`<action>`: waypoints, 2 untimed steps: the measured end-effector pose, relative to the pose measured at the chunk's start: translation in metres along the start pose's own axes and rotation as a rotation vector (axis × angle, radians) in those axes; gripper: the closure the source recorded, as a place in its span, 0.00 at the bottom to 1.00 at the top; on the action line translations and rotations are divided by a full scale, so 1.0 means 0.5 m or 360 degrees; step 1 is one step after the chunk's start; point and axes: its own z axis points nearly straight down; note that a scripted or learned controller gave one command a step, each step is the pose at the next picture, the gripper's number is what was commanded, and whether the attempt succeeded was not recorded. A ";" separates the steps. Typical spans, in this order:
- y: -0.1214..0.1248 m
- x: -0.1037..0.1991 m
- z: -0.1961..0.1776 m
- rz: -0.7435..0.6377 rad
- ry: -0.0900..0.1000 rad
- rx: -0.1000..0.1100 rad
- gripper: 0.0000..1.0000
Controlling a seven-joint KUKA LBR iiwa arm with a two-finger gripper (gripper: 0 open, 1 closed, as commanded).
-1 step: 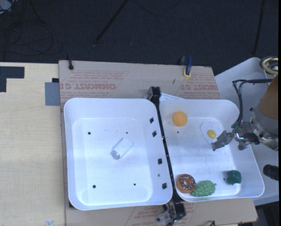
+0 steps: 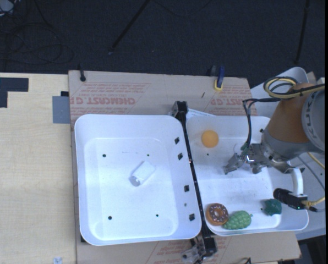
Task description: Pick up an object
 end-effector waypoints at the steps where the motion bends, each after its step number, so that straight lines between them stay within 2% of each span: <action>1: 0.136 -0.023 -0.166 -0.0001 -0.0009 -0.0025 0.00; 2: 0.112 -0.095 0.027 0.0006 -0.0003 0.0001 0.00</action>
